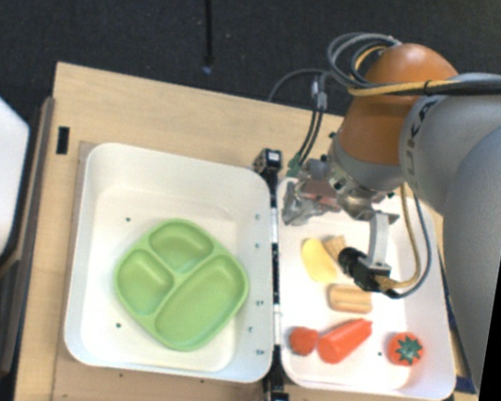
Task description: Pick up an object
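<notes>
Hovering over the right bin [419, 390], my gripper [312, 200] hung near its upper left corner; whether it was wide or narrow I could not tell. Nothing had been lifted: the yellow banana [319, 260], bread roll [349, 299], carrot [344, 340], small tomato [303, 341] and strawberry [404, 349] lay on the bin's floor. Descent, grasp and lift remained, by my judgement.

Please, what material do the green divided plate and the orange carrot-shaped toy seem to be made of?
The green divided plate looks like moulded plastic with a matte finish: even colour, soft rounded compartment edges. The orange carrot-shaped toy also seems plastic, smooth and uniformly coloured, though rubber or foam is possible.
</notes>
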Robot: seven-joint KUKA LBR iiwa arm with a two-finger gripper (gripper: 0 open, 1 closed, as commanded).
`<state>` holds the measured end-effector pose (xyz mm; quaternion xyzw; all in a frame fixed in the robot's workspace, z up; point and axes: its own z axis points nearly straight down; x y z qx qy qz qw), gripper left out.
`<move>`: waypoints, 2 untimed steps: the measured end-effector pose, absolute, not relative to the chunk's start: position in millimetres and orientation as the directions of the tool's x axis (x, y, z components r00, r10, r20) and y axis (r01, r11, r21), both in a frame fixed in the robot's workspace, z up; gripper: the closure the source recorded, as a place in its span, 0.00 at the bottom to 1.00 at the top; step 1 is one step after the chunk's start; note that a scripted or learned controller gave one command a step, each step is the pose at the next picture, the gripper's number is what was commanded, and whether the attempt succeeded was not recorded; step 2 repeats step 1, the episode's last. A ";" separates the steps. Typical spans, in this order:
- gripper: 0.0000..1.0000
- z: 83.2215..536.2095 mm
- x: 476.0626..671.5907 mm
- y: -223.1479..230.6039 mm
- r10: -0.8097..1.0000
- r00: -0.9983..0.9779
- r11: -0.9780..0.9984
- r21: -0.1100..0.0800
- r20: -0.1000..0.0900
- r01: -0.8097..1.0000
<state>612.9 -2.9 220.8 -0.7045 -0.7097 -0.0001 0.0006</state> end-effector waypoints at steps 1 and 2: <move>1.00 236.0 616.9 50.7 1.000 -0.009 0.009 0.003 0.002 1.000; 1.00 236.0 616.9 50.7 1.000 -0.009 0.009 0.003 0.002 1.000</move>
